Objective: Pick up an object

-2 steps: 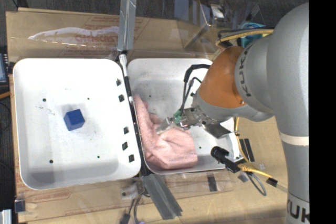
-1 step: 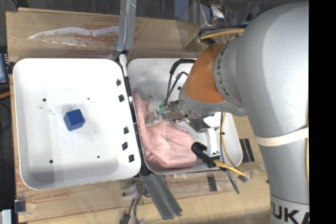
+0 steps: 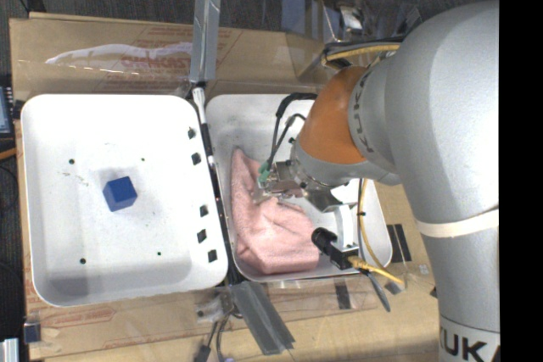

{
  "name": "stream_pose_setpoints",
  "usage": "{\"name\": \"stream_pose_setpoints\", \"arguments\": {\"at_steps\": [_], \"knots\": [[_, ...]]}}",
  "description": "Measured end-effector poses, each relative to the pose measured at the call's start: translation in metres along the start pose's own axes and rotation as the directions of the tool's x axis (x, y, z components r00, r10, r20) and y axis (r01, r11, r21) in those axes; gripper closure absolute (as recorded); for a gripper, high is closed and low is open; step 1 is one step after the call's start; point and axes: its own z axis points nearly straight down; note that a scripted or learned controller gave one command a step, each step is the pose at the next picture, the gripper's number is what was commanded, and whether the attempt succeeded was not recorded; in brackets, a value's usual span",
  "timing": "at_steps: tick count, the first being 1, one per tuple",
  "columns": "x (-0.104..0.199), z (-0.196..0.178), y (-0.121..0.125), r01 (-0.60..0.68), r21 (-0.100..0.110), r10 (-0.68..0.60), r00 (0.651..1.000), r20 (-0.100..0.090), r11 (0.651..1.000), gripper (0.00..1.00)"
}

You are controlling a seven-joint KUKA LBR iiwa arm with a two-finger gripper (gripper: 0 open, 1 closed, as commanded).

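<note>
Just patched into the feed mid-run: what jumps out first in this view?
The big grey arm with its orange band fills the right side, bent down into the right bin. Its pincer sits right over a crumpled pink cloth that covers much of that bin's floor. In the left bin, a small blue cube lies alone near the middle.

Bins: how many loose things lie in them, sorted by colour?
Blue: 1, a cube in the left bin.
Pink: 1, a cloth in the right bin, under the gripper.
Total: 2.
</note>
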Motion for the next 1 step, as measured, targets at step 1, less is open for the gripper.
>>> {"name": "stream_pose_setpoints", "arguments": {"at_steps": [1], "knots": [[0.0455,-0.0922,0.0626,0.273,-0.005,-0.273,0.962,0.004,0.962,1.00]]}}
